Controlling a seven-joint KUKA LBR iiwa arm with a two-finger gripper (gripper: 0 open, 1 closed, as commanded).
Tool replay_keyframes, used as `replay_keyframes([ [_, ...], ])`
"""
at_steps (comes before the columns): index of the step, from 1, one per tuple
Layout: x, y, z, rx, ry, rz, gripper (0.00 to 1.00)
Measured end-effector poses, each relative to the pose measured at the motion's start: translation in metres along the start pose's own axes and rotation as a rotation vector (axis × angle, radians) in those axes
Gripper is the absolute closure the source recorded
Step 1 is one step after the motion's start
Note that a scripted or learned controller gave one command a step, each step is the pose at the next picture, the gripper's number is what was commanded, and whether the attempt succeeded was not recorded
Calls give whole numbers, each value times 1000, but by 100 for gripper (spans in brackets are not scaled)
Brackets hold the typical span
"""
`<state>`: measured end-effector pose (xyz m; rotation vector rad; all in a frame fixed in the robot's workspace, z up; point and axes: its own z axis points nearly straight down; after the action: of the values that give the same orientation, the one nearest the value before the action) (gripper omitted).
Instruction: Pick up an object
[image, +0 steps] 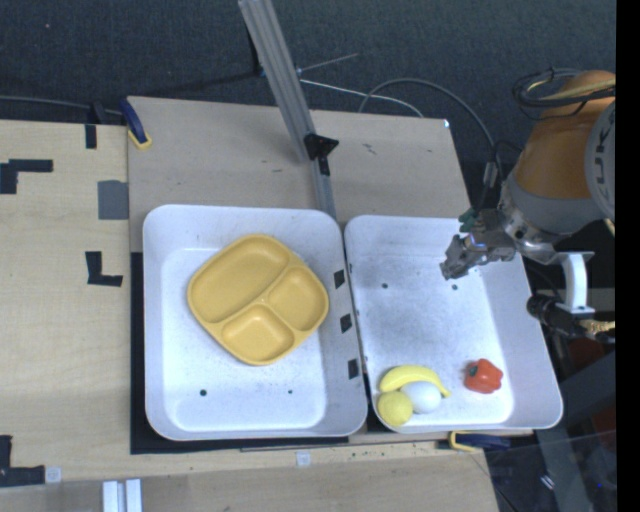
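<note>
Currently approach step: hand (458, 262), grip state unclear, hovers over right bin (420, 310); next, descend toward red pepper (483, 376) at 5 o'clock.

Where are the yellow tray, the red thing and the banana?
yellow tray (257, 298), camera view, where its dividers meet.
red thing (483, 376), camera view, middle of its body.
banana (412, 377), camera view, top of its curve.

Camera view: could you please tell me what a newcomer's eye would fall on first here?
The yellow divided tray stands out most, lying at a slant in the left bin. Next comes the small cluster near the front edge of the right bin: a banana, a lemon and a white egg close together, with a red pepper apart to their right. The tool hangs over the right bin's far right part.
</note>
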<state>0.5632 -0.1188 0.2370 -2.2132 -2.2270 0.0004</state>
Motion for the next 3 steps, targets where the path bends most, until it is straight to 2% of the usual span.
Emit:
replay_keyframes([
  [1, 47, 20, -7, -2, 0, 0, 100],
  [3, 141, 49, 13, 0, -1, 1, 100],
])
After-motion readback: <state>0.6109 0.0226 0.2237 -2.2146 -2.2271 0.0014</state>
